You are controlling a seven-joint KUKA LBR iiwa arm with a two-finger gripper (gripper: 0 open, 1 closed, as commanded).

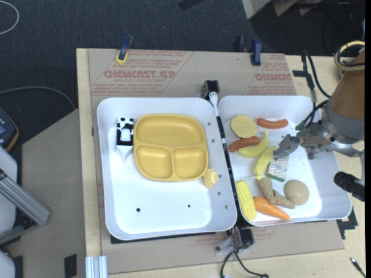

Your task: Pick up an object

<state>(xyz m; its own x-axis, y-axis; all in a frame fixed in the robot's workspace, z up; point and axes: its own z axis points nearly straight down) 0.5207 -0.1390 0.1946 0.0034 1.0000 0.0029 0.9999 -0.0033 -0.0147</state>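
We are at the approach: our gripper point(288, 146), its jaw state unclear, hovers in the right bin point(324, 172) above the banana point(264, 158), and must descend next

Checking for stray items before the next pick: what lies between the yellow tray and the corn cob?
In the camera view, a small pale yellow piece lies between the yellow tray and the corn cob, plus the bins' adjoining rims.
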